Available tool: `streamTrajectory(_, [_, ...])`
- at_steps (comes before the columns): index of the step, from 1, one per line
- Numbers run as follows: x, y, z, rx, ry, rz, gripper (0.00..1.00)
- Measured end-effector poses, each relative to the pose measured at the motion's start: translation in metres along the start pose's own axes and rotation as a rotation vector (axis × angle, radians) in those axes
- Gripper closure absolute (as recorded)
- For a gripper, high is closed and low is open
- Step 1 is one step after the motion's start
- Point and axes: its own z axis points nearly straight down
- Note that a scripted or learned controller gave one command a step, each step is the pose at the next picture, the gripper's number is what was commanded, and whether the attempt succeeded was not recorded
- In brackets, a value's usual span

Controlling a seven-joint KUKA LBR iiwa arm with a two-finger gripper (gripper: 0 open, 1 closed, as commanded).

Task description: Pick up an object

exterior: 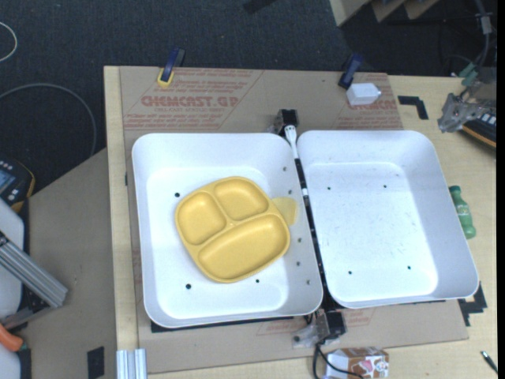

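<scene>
Yellow divided plate [231,228] lies flat in left bin [150,180], centre-right, three compartments facing up, tilted askew. Small pale yellow piece [286,209] touches plate's right edge. Right bin [442,235] sits just beside, rims touching. Gripper [458,110] near frame's right edge, above right bin's far corner; finger state: cannot tell.

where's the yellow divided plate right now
The yellow plastic divided plate lies flat in the left shallow white bin, right of that bin's centre, near the seam with the right white bin.
</scene>
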Motion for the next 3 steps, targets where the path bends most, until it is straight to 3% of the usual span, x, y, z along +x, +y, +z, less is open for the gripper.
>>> streamTrajectory(1, [0.091, -0.069, -0.202, -0.016, 0.000, -0.004, 1.00])
streamTrajectory(2, [0.111, -0.093, -0.075, 0.020, 0.006, 0.003, 1.00])
streamTrajectory(3, [0.224, -0.124, -0.057, 0.012, 0.008, -0.008, 1.00])
